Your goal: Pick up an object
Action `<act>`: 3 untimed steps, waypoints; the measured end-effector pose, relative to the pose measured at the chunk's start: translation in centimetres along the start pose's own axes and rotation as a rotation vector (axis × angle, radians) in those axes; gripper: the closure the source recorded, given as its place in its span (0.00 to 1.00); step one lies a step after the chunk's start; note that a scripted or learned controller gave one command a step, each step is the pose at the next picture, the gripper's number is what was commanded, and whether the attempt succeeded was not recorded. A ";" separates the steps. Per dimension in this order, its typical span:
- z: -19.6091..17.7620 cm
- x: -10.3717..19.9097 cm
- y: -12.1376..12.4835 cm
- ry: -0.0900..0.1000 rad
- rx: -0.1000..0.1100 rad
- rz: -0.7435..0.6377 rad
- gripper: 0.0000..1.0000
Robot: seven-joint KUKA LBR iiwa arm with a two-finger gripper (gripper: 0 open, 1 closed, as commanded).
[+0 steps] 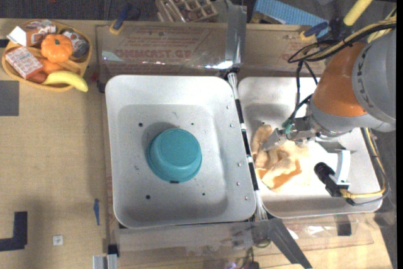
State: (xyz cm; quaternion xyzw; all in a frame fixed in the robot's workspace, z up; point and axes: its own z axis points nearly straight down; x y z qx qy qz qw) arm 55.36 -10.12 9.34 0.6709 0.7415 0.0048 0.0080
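**Soft tan lump under the hand in the right bin**

Hand (284, 134) low over the right bin (352, 195), reaching in from the right beneath the grey arm (371, 88) and its orange band. Tips just at the upper edge of a crumpled tan and orange thing (276, 160), perhaps touching it. Fingers too dark and small against the clutter to read: cannot tell whether spread or closed, nor whether anything sits between them.

The tan thing: against the bin's left wall, near the divider, below and left of the hand. Looks like a soft toy or wadded cloth, though blurred enough to leave that in doubt. Probably light, limp, ready to fold and sag when lifted; not fragile, not slippery. Best taken at a bunched, raised fold near the middle rather than at a thin loose edge, which would likely slip free.

Beyond the divider, a teal bowl (175, 154) upside down in the middle of the left bin (126, 104). Stiff, smooth, domed: poor purchase anywhere but the rim.
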 end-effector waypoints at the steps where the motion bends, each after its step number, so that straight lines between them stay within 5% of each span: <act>1: -0.1 -0.2 -3.8 0.002 -0.004 -0.086 0.00; 2: -9.2 3.8 -0.9 0.004 0.017 0.037 0.00; 3: -10.2 3.9 -0.7 0.002 0.015 0.035 1.00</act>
